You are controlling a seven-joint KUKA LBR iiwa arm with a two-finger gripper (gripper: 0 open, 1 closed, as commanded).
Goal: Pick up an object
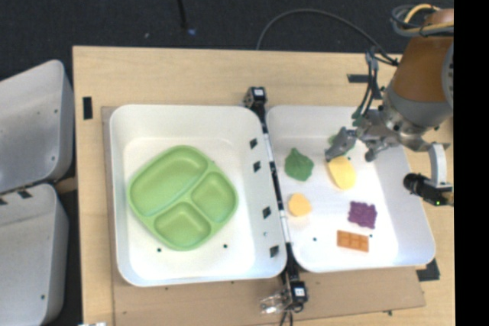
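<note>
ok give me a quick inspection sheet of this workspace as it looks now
surface: wooden bench bearing two white bins side by side.
job's things: right bin holds a green lump, yellow piece, small orange-yellow piece, purple block, orange tile.
clutter: green divided tray in the left bin.
grippers: gripper above the right bin, close to the yellow piece.
cables: dark cable looping behind the bench.
surroundings: dark floor, white panels at left.

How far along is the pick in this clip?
Nothing looks lifted yet. The gripper hangs over the right bin, just above the yellow piece, seemingly lining up on it. The green piece, orange piece, purple piece and brown waffle lie untouched. Grasp and lift remain.
</note>
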